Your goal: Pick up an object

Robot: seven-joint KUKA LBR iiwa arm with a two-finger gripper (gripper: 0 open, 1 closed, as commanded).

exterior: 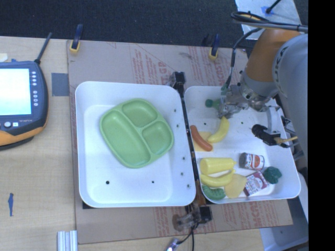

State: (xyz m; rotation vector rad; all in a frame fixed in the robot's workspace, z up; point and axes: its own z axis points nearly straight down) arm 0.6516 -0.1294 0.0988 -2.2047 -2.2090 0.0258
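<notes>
The grey arm point(294, 80) reaches in from 3 o'clock, its orange band point(266, 50) sitting high above the wrist, and bends down so that the hand point(228, 111) hangs over the right bin point(293, 192) at about 11 o'clock of that bin's floor. The hand points downward at a slight slant; how far open it is I cannot tell, and nothing can be seen held in it. The banana point(220, 131) lies just below it toward 7 o'clock, flat on the bin floor, its upper tip right at the hand's lower end (whether the two touch I cannot tell). An orange-red sausage point(201, 138) lies beside the banana at the bin's 9 o'clock wall, and a small green piece point(209, 103) sits near the hand at 9 o'clock of it. Toward 6 o'clock of the bin, yellow pieces point(216, 166) are stacked close together, with a small jar point(253, 161), a red-and-white packet point(255, 183) and a dark green broccoli point(272, 174) at 4 to 5 o'clock. The left bin point(91, 192) holds a green divided plate point(137, 132), lying flat near its middle. Both bins rest on a brown cardboard sheet point(125, 61) on the pale wooden bench point(36, 192). A control pendant point(18, 101) lies at the bench's 9 o'clock edge, and dark floor point(131, 7) runs along 12 o'clock.
</notes>
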